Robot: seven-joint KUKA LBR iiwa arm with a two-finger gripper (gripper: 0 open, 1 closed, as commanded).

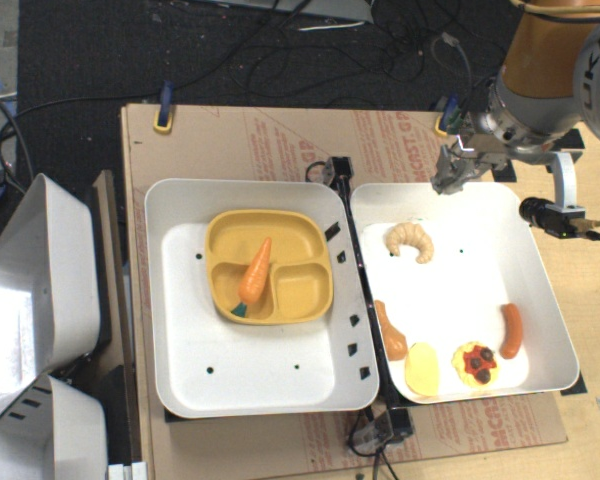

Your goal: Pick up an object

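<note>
A brown board (280,148) covers the bench, printed with faint red lettering, and two white bins sit on it side by side. The left bin (180,368) holds a yellow divided plate (310,238) with a carrot (256,271) lying across its compartments, tip pointing up and away. The right bin (480,258) holds a croissant (410,240) near its far left, a chicken leg (389,333) against its left wall, a pale yellow piece (422,368) just beside that, a small pizza (477,362) near the front edge, and a sausage (511,329) toward the right. All five lie apart from the gripper.

The gripper (450,180) hangs over the far edge of the right bin, above and right of the croissant, with nothing in it; how wide it stands I cannot tell.

Beyond the board the floor is dark, crossed by cables (280,58). Two clamps (163,118) grip the board's far edge. White tilted panels (40,268) stand at the left.
</note>
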